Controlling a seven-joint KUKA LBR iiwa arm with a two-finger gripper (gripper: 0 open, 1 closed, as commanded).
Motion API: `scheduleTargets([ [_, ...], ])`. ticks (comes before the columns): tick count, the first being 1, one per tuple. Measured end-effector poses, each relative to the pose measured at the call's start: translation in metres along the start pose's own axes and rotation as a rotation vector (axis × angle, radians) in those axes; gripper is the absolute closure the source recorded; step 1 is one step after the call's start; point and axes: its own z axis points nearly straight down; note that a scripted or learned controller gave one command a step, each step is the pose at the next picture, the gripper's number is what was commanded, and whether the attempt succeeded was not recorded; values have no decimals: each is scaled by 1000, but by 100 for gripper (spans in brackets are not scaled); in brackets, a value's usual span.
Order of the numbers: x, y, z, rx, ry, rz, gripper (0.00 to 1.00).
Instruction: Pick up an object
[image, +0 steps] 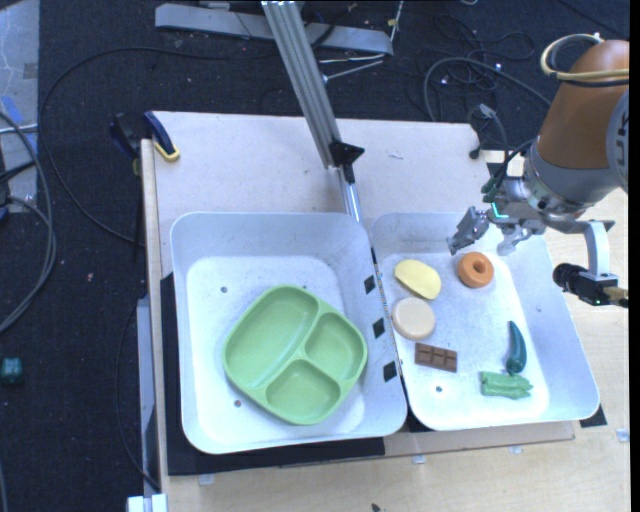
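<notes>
The right bin (560, 385) holds several small items: an orange donut (475, 270), a yellow oval piece (417, 278), a cream round disc (413, 318), a brown chocolate bar (436, 357), a dark teal pepper (515, 347) and a green leafy piece (504, 385). My gripper (492, 233) hangs above the bin's far part, just above and behind the donut. Its fingers are spread apart with nothing between them.
The left bin (200, 300) contains a green three-compartment plate (295, 353). A slanted metal pole (315, 95) rises over the bench behind the bins. Cables lie on the dark floor around the bench.
</notes>
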Motion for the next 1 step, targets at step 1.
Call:
scheduleTargets([
  [1,0,1,-1,-2,0,0,0],
])
